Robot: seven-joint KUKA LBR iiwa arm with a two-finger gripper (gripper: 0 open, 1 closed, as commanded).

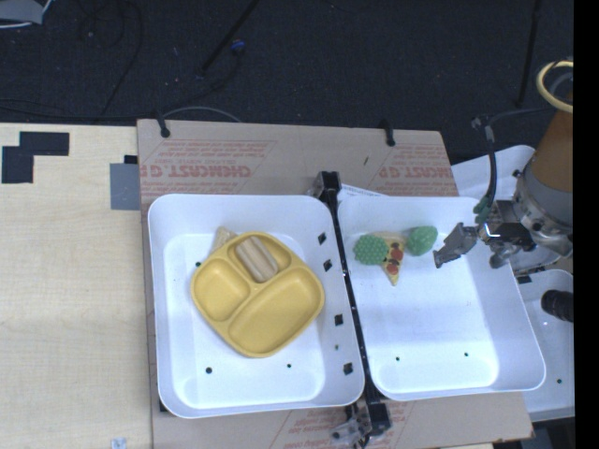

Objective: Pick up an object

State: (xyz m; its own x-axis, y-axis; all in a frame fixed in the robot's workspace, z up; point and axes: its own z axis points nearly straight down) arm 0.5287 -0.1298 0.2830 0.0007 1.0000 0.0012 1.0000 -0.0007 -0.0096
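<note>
hand (456,248) sits over the right bin's (440,344) far right part, nothing between its fingers; can't tell if they're spread or pressed together. green ball (422,239) lies just left of the hand, nearest target. green bumpy piece (371,248) and pizza slice (393,262) sit further left, slice's long axis toward the bin's near edge.

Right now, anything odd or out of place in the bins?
Nothing spilled or damaged. The yellow tray sits askew in the left bin, a tan piece in one compartment. Green toys and a pizza slice cluster in the right bin.
</note>
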